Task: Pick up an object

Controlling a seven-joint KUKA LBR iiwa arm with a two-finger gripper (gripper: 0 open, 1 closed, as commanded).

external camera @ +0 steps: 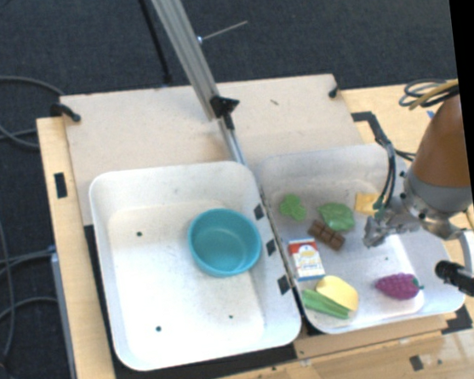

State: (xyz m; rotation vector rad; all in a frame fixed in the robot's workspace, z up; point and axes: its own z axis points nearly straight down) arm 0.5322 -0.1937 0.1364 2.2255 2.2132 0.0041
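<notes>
The right bin (315,163) holds several small toy foods. There is a light green piece (291,207), a darker green piece (336,215), a brown chocolate bar (327,235) and a red and white box (306,259). A yellow corn cob with green husk (334,295) and a purple grape bunch (397,286) lie near the front. A yellow block (366,204) sits by the right wall. My gripper (378,234) hangs low over the bin floor, just below the yellow block and right of the chocolate bar. Nothing shows in its grasp.
The left bin (134,188) holds a blue bowl (225,242) near its right side. A slanted metal pole (195,61) rises from between the bins at the back. The arm's orange band (446,146) stands over the right bin's right edge.
</notes>
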